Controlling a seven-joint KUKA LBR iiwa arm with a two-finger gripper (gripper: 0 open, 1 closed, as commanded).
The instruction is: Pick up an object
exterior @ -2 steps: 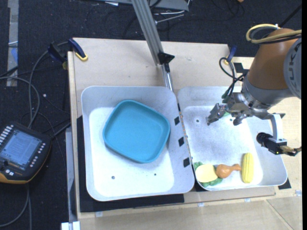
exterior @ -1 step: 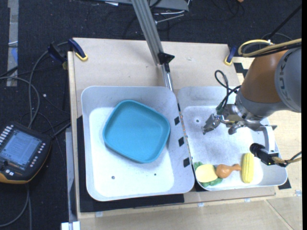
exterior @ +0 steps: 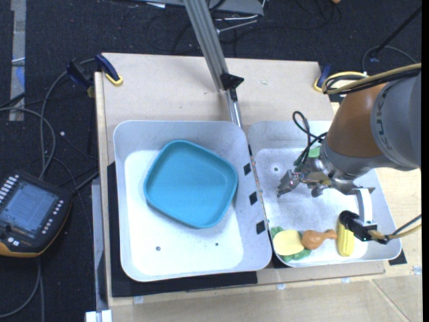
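While the gripper (exterior: 299, 182) hangs over the right bin (exterior: 268, 146), its fingers are spread apart, nothing between them. Blue plate (exterior: 191, 183) lies in left bin (exterior: 134, 136).

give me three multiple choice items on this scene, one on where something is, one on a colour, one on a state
1. Where does the blue plate lie?
A. in the left bin
B. in the right bin
C. on the floor

2. What colour is the corn-like toy at the near edge of the right bin?
A. red
B. yellow
C. black

3. How does the gripper stand relative to the small toys?
A. resting on the blue plate
B. outside both bins, above the floor
C. over the right bin, apart from the toys at its near edge

Answers:
1 A, the plate sits inside the left bin.
2 B, it is yellow, beside an orange toy and a yellow-green one.
3 C, the gripper is over the speckled floor of the right bin, with the toys nearer the camera.
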